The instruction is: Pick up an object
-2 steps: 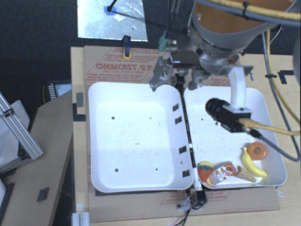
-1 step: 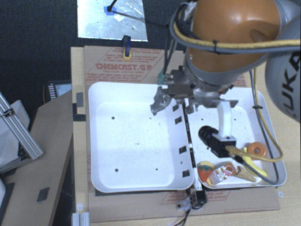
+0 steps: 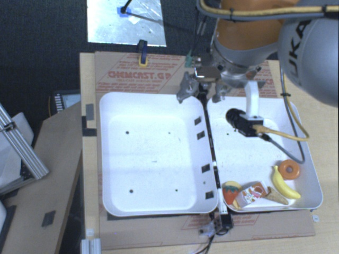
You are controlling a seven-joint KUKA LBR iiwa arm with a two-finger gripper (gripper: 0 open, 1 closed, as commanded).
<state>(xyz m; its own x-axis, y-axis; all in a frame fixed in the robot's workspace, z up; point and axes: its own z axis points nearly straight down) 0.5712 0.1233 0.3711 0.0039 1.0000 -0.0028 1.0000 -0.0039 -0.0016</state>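
We see the gripper [image 3: 202, 91] hanging over the far end of the ridge where the two white bins meet, its two grey fingers [image 3: 186, 89] spread apart with nothing between them. Above it the arm [image 3: 254, 20] comes in from the right, its orange band bulging over the far edge of the right bin [image 3: 233, 157], and a yellow cable (it loops down past the wrist) trails across that bin towards its right rim. The things to pick all lie along the near edge of the right bin, well apart from the gripper: a banana [image 3: 283, 183] close to the near right corner, an orange round object [image 3: 289, 169] touching its upper end, a red-and-white packet [image 3: 251, 193] just beside the banana, and a small orange-red fruit [image 3: 231, 191] at the near left corner. The left bin [image 3: 153, 152] sits beside it on a cardboard sheet [image 3: 139, 74] covering the bench.
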